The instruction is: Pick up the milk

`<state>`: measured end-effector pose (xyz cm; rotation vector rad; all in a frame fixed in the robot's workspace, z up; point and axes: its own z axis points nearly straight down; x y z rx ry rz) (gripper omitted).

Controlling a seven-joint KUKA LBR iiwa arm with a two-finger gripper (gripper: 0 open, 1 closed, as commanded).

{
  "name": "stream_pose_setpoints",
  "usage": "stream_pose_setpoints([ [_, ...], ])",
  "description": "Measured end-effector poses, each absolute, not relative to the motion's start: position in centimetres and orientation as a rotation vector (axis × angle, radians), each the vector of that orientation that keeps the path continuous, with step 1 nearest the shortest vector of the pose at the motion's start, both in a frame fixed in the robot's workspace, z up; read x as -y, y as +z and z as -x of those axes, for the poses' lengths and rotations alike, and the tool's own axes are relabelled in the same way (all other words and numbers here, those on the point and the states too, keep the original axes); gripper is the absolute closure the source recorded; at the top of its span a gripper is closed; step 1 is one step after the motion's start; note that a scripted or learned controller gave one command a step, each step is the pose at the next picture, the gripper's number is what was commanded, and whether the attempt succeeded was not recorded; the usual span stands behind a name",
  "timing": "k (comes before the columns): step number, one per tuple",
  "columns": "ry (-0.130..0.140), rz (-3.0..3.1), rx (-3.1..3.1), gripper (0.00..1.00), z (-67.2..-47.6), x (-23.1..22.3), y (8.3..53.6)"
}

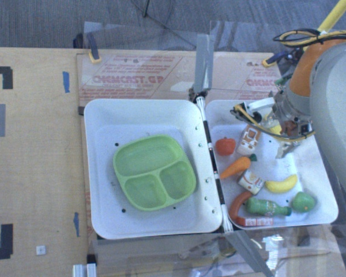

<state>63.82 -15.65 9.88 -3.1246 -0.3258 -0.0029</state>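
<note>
Milk was seen as a small white carton (249, 141) with red and orange print, lying tilted in the upper middle of the right bin (326, 203), just right of a tomato (224, 146) and just above a carrot (235, 167). A second small carton (251, 182) was seen lower down, touching the carrot's lower end and just left of a banana (281, 184). Along the near edge of that bin a green bottle (267, 207) was laid on its side, with a red sausage-like piece (239, 205) curved against its left end and a green pear-like fruit (303, 201) near the right corner. A patch of bare white floor was left in the middle of the right bin, between the milk, the banana and the right wall. The gripper (284, 136) was held low over the upper right part of this bin, just right of the milk, below the orange band of the arm (328, 91); wiring crowded the wrist, and how far the hand was parted could not be told, nor was anything seen held in it. The left bin (98, 172) was occupied by a green divided plate (154, 172) set slightly askew near its centre, with open white margin on all four sides. The two bins were set touching along a shared central rim.
</note>
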Motion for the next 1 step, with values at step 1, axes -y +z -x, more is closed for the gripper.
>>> stream_pose_setpoints([
  [1, -0.002, 3.124, 0.33, 1.0, -63.87, 15.59, 10.87],
])
